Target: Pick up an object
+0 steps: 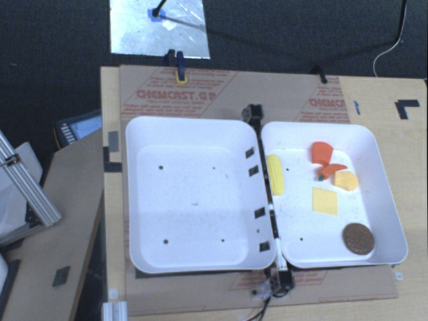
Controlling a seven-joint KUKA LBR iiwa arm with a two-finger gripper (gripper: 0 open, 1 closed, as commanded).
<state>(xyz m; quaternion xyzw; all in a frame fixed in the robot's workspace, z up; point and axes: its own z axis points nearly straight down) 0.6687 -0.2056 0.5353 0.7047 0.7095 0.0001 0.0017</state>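
Note:
The right bin holds several small items. A yellow corn cob lies along its left wall. An orange piece sits near the back, with a small carrot-like piece just below it. A yellow-orange cheese block rests to the right of those. A flat yellow square lies near the middle, and a brown round cookie sits at the front right corner.
The left bin lies beside the right one, joined by black clips. Both rest on a cardboard sheet on the wooden bench. A shiny metal plate lies at the back; an aluminium rail stands at left.

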